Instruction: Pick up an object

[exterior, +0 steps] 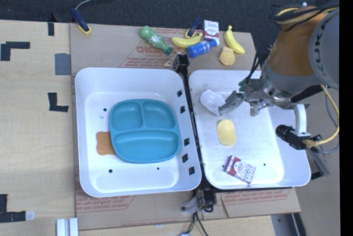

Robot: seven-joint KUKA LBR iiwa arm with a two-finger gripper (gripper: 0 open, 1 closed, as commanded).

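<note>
- Two white bins sit side by side on a cardboard-covered tabletop (105, 47).
- Left bin (88, 119): a blue divided plate (145, 131).
- Right bin (276, 169): a yellow object (226, 132) and a red-and-white packet (239, 169).
- My pincer (241, 102) (fingers spread, pinching nothing) hangs above that bin, beside a clear crumpled piece (210, 100).

Fixed overhead camera; slanted downward; both bins (83, 119) framed

Blue divided plate (145, 130), orange slab (103, 143), pale yellow lump (226, 132), red-and-white carton (239, 169), white bins (88, 86)
</note>
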